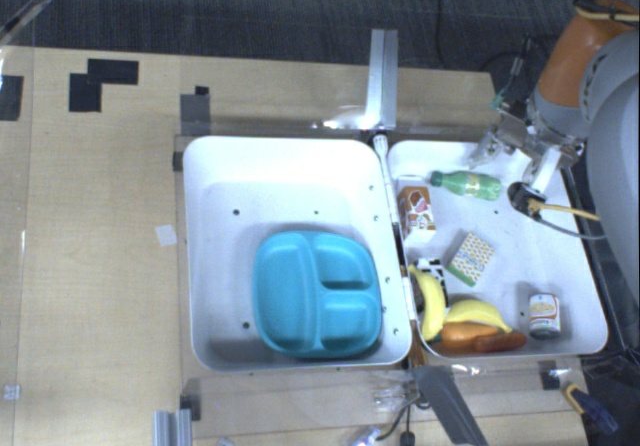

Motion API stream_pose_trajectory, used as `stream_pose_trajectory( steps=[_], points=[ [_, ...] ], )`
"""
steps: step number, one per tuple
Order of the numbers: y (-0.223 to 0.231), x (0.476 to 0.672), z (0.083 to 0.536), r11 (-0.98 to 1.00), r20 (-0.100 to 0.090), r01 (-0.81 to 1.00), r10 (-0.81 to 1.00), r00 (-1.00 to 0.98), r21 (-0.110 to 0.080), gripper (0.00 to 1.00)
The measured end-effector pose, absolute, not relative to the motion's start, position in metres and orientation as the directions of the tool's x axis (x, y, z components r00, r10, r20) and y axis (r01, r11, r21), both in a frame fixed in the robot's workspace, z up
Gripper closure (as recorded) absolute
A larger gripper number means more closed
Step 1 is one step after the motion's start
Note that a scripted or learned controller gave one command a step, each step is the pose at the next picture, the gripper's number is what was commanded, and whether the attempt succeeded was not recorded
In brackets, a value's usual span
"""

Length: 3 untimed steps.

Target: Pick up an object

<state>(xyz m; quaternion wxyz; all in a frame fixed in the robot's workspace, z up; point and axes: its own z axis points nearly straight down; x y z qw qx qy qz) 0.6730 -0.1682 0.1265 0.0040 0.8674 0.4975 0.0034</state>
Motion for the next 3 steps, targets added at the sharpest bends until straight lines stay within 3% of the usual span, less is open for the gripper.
stream_pose_trajectory(
  steps=[1,2,3],
  points=[
    [-0.101,0.636,0.18,-0.57,0.002,0.821,0.821,0.57,0.003,0.0],
    [-0.168,0.586,0.196,-0.594,0.0,0.804,0.804,0.594,0.002,0.0],
    [-0.127,0.497,0.169,-0.666,0.001,0.746,0.746,0.666,0.0,0.0]
  ],
)
